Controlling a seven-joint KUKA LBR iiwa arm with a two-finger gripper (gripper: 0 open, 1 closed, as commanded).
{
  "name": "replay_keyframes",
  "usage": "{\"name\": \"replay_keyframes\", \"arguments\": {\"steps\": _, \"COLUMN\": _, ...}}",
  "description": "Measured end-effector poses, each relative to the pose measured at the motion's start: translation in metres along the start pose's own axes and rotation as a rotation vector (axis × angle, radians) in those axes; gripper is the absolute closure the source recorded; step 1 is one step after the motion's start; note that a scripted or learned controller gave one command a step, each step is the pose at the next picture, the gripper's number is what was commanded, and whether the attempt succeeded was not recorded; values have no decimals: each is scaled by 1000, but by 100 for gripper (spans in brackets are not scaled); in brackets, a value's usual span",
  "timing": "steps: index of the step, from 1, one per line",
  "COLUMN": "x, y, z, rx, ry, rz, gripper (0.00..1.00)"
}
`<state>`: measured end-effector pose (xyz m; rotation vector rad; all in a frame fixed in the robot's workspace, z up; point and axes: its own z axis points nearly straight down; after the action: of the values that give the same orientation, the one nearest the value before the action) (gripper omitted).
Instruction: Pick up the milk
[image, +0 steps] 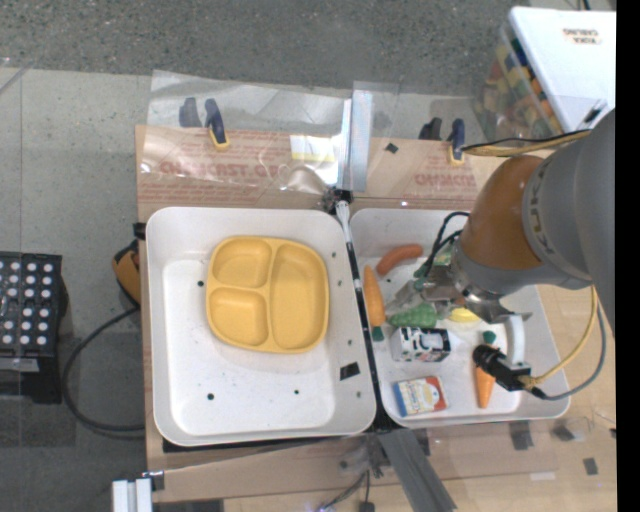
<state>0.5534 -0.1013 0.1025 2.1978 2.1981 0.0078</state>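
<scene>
The milk (420, 345), a small carton with black-and-white patches, lies in the right bin (540, 405) near its middle. My gripper (432, 293) hangs over that bin, just behind the carton and above a green toy (413, 317) that lies against the carton's far side. Nothing can be seen held in the gripper. The grey arm with its orange band (505, 225) covers the bin's right rear part.
The right bin also holds an orange sausage (400, 257), a carrot (373, 297) by the left wall, a blue-edged carton (420, 396) at the front, a second carrot (483, 388) and a yellow piece (464, 316). A yellow divided plate (268, 293) lies in the left bin (190, 400).
</scene>
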Motion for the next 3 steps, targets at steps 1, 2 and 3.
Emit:
{"name": "replay_keyframes", "arguments": {"steps": 1, "x": -7, "y": -61, "z": 7, "rx": 25, "ry": 14, "rz": -4, "gripper": 0}}
{"name": "replay_keyframes", "arguments": {"steps": 2, "x": -1, "y": -65, "z": 0, "rx": -12, "ry": -9, "rz": -198, "gripper": 0}}
{"name": "replay_keyframes", "arguments": {"steps": 3, "x": -4, "y": -56, "z": 2, "rx": 0, "ry": -4, "rz": -428, "gripper": 0}}
